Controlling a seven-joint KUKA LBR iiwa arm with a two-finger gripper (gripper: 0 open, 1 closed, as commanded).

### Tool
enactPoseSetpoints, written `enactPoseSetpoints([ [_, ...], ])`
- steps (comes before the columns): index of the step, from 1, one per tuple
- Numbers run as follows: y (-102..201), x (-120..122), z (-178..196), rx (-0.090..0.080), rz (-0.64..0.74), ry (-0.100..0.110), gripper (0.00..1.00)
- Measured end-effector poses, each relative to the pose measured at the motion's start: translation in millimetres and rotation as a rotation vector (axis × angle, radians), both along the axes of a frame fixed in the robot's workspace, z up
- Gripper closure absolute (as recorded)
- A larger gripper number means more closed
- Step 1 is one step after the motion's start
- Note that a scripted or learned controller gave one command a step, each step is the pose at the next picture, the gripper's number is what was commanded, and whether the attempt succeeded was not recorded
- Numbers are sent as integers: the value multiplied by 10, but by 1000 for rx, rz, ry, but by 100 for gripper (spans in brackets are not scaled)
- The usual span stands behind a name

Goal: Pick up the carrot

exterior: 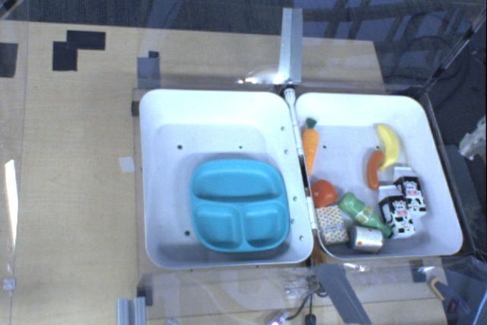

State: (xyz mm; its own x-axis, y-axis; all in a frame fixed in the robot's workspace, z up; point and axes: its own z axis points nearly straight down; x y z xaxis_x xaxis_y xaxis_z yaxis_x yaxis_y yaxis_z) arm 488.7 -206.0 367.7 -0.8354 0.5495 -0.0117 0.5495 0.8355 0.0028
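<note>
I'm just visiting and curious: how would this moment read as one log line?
task: pick up carrot | carrot: in right bin, by divider, untouched | left bin: blue tray

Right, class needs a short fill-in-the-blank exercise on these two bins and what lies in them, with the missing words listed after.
1. The blue divided tray lies in the ______ bin as the camera sees it.
2. The carrot lies in the right bin, close to its ______ wall.
3. The fruit beside the orange-red piece is a yellow ______.
4. The carrot's green top points toward the ______ of the picture.

Missing words: left; left; banana; top
</note>
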Motion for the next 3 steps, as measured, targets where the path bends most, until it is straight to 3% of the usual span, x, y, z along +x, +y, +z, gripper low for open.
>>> enactPoseSetpoints([
  [1, 2, -2, 528, -4, 272, -1, 100],
  [2, 4, -2, 696, -6, 487, 0, 100],
  [3, 211, -2, 509, -7, 673, 2, 100],
])
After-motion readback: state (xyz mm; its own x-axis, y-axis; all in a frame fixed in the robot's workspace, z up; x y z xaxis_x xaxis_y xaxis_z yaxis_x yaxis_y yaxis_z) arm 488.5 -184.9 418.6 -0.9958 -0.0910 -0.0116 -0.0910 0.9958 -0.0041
